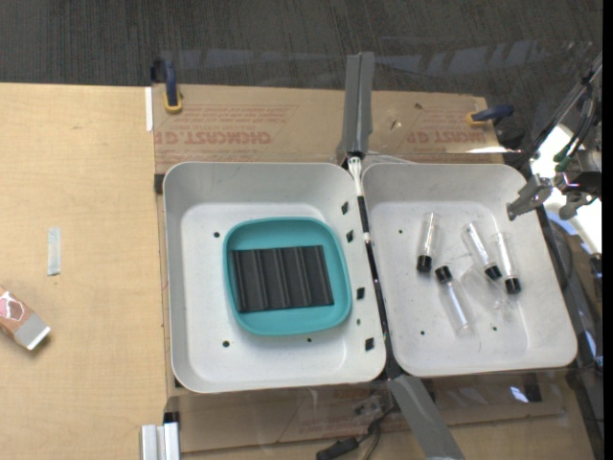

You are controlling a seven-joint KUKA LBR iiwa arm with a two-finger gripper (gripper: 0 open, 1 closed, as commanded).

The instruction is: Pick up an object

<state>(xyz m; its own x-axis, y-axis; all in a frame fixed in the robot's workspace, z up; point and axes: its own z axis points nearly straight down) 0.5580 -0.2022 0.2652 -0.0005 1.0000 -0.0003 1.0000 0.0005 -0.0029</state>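
Approach step, nothing lifted yet: the gripper [522, 202] hangs at the right bin's [402, 348] far-right rim, jaw width impossible to tell. 4 clear vials [465, 266] lie below-left of it; next comes dropping over 1.

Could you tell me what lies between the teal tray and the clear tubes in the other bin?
In the camera view, only bare bin floor and the bins' adjoining rims separate the teal tray from the tubes.

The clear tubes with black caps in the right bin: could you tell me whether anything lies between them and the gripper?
Nothing visible does. The gripper hangs at the right bin's upper right, and bare floor separates it from the nearest tube.
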